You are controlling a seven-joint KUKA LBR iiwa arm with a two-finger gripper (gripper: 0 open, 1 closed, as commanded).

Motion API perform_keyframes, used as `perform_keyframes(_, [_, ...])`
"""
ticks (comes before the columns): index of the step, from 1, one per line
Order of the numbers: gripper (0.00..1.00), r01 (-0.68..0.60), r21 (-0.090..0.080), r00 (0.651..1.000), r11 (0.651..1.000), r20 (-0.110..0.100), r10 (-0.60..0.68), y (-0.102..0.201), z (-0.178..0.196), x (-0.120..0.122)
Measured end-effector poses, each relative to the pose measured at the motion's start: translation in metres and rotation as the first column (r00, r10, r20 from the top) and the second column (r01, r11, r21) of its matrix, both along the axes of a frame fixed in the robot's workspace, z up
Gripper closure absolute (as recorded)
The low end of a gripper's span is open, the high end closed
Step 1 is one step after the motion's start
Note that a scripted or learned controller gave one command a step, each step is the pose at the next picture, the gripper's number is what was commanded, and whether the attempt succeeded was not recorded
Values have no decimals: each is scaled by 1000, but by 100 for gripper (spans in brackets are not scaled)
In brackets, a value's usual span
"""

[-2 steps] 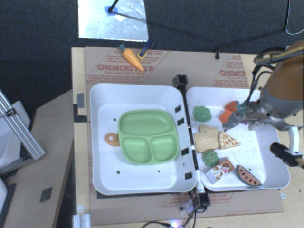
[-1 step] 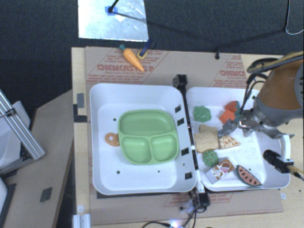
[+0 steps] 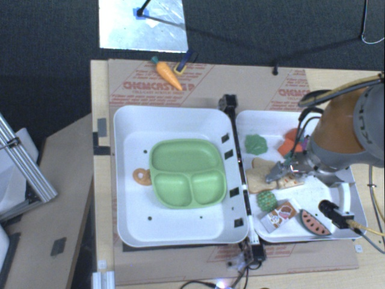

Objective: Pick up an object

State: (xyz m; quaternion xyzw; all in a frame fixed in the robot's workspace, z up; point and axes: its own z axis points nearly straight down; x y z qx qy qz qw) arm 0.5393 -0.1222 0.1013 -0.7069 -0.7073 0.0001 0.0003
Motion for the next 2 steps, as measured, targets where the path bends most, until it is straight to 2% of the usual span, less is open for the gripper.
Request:
perform_keyframes(1, [0,2,-4,1000,1000,13,-1,-3,-8,5])
perform_keyframes(2, [100,4,-14,1000,1000,30,-3,-7,6,9])
